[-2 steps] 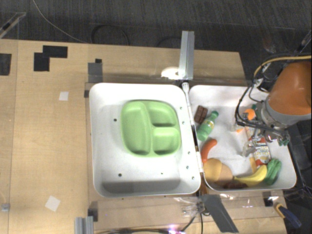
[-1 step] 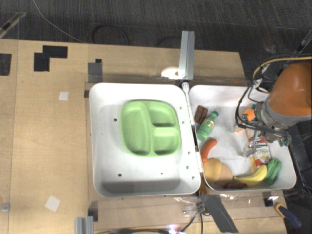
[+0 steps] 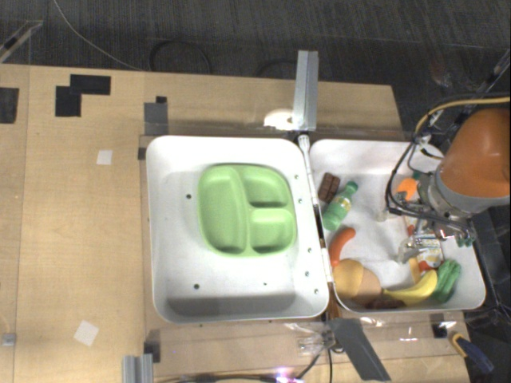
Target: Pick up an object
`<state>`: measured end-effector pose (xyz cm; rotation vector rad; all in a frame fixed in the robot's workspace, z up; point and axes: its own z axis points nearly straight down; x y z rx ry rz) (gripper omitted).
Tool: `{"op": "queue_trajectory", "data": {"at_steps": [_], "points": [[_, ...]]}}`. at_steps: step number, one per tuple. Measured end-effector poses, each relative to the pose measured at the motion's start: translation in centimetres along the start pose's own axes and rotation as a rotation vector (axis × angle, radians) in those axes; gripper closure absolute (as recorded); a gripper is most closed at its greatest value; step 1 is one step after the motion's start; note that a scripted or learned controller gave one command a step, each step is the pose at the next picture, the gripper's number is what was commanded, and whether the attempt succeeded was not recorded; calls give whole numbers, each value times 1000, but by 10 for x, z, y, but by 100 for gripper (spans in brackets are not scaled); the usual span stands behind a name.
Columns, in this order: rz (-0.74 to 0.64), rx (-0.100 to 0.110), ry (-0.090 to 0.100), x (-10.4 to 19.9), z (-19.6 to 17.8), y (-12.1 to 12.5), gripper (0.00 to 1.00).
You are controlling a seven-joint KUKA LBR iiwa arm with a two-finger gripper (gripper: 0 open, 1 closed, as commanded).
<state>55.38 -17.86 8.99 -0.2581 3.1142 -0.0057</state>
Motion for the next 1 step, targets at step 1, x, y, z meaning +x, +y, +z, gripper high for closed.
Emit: {"op": "queue_trajectory", "data": {"at_steps": [1], "points": [[-4,6,-17,-6,-15,0,100]]}}
